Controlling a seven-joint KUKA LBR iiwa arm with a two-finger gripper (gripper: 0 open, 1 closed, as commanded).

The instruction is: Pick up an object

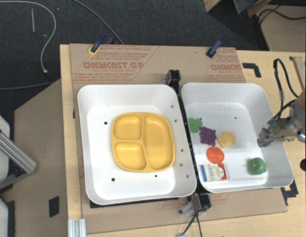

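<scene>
We are seeing the gripper [265, 136] reaching in low from the right, its tip hanging over the right bin's [277, 113] right wall. The wrist is trailing off past that bin's rim, cables looping above it.

I'm looking at two white bins: the left bin [94, 147] and the right bin [242, 100], each speckled with a few small dark dots. A yellow divided plate [143, 141] is sitting in the left one. In the right one I'm seeing a green piece [194, 125], a purple piece [208, 135], a pale yellow piece [226, 139], an orange-red piece [215, 155], a green ball [256, 166], and a small card [213, 172] in white, blue and red. The bins are resting on tan board [143, 65] printed with red lettering and held by blue clips [97, 44]. The gripper [266, 136] is showing grey metal.
</scene>
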